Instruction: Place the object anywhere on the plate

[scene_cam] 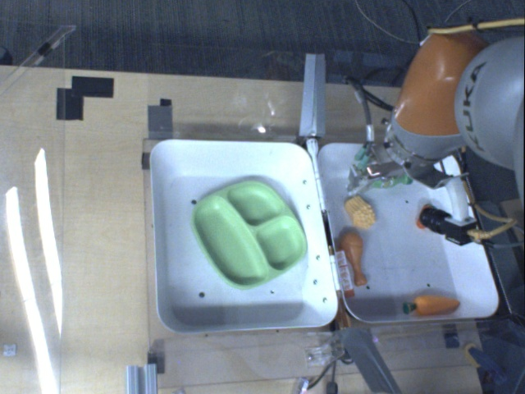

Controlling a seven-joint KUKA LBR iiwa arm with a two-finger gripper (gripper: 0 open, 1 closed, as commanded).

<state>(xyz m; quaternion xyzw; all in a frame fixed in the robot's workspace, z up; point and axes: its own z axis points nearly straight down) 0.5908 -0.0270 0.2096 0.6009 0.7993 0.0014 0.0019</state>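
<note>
lying just below the gripper (358, 180), corn cob (360, 211).

A green three-compartment plate (249, 233), turned at a slant, lies in the middle of the left bin, while the right bin holds a yellow corn piece (360, 212) near its far left, a brown sausage-like piece (353, 255) just nearer, and an orange carrot (433, 304) at its near edge.

A robotics lab: a pale wooden desk (82, 245) carries two shallow white plastic bins (176, 302) fixed by metal brackets (312, 97), black tape markers (82, 93) stuck on it, loose black cables (394, 15) trailing over dark carpet (205, 15), and a grey and orange industrial arm (459, 89).
</note>
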